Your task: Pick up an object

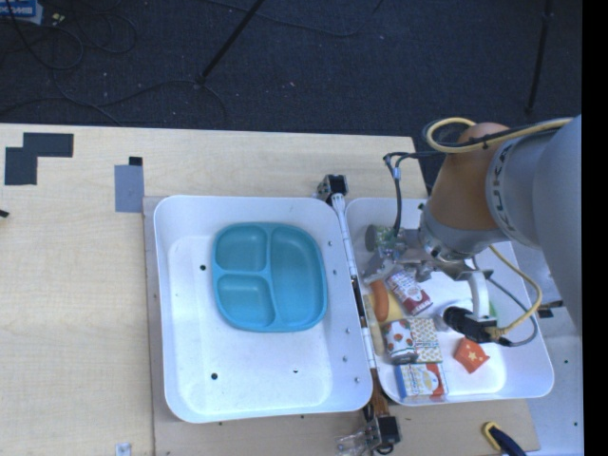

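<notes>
Your gripper sits low over the back of the right bin, under the grey arm, and from this angle you cannot tell how it is set or whether anything is caught in it. Working down by size: the left bin holds a teal divided plate, wide, stiff and smooth, and it lies flat, so you would get little purchase on it except at the rim, where it could slip. Your better candidates lie in the right bin, crowded against the wall it shares with the other. Nearest the front is a small printed carton, with a second patterned carton touching it behind; both look light and fairly stiff, so pinch one across its short sides and go gently, since thin card may crush. A red and white packet lies tilted just below the gripper and is probably soft. Beside it an orange piece rests against the wall, rounded and likely to roll. Smallest is a flat red packet, apart from the rest and hard to get under
</notes>
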`<state>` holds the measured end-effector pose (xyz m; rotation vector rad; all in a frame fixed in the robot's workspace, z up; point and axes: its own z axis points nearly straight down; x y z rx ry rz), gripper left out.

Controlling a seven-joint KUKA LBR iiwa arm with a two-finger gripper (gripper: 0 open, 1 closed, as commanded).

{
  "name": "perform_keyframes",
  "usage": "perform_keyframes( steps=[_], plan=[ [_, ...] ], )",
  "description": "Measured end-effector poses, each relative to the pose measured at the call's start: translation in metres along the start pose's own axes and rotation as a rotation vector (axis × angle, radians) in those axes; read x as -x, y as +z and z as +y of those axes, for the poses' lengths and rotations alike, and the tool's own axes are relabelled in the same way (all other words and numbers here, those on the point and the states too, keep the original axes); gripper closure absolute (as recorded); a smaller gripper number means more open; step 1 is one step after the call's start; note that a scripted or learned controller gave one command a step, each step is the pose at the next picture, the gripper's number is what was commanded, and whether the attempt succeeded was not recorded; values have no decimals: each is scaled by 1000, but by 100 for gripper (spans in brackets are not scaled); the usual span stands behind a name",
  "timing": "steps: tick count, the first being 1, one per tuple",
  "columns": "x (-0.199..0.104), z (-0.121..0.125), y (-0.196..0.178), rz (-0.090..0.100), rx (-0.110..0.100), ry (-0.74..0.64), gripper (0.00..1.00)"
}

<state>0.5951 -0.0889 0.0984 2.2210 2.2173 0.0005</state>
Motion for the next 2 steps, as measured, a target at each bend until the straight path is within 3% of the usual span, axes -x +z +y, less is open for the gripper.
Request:
perform_keyframes(
  steps=[1,2],
  plan=[
    [1,-1,-6,1,-8,5,100],
    [-37,-16,-86,3,-9,-3,100]
  ],
)
